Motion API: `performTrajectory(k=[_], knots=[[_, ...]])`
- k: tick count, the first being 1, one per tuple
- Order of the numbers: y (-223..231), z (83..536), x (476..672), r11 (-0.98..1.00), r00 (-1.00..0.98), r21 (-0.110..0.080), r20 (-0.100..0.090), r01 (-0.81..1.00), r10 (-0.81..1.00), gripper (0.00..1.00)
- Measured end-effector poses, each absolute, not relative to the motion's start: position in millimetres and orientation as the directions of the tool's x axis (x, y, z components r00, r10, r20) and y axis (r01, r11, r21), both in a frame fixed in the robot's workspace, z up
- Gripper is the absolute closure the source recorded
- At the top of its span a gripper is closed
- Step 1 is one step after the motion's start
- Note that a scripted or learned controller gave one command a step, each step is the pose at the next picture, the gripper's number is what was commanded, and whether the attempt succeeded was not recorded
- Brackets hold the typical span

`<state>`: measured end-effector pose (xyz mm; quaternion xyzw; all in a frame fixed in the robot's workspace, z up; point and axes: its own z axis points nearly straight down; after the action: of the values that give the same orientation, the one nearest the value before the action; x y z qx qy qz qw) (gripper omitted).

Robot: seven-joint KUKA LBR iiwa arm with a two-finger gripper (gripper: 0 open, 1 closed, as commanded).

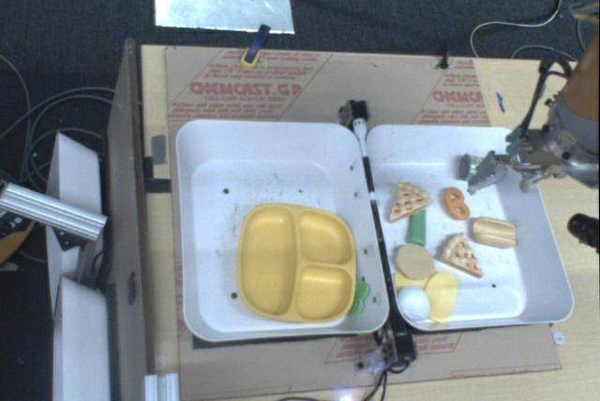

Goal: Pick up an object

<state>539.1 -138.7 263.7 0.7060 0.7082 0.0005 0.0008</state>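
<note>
— Reaching in from the right, the gripper (487, 170) hangs over the upper part of the right bin (547, 296), correct?

— Yes. Its fingers look spread apart, with nothing between them; white bin floor shows in the gap.

— And the toy food?

— All in that right bin. A waffle-pattern wedge (408, 200) lies near the divider, a green piece (416, 227) just below it. A small pretzel (456, 203) sits just below and left of the fingertips, apart from them. A bread roll (493, 231) lies below the pretzel, a second waffle wedge (461, 254) beside the roll.

— The bottom corner?

— A tan round cookie (413, 261), a pale yellow piece (442, 293) and a white egg (413, 302), crowded together and touching.

— The left bin (211, 165)?

— It bears a yellow divided plate (296, 261) with three compartments. Something green (361, 296) peeks out at the plate's lower right edge; what it is, I cannot tell.
</note>
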Motion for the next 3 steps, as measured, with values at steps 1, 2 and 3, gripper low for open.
performTrajectory(k=[1,2,3], knots=[[-114,93,560.0,0.007,-0.007,-0.008,0.003,1.000,1.000,0.00],[-112,89,631.3,0.007,-0.007,0.011,-0.003,1.000,1.000,0.00],[-99,86,594.9,0.001,-0.001,0.003,-0.001,1.000,1.000,0.00]])
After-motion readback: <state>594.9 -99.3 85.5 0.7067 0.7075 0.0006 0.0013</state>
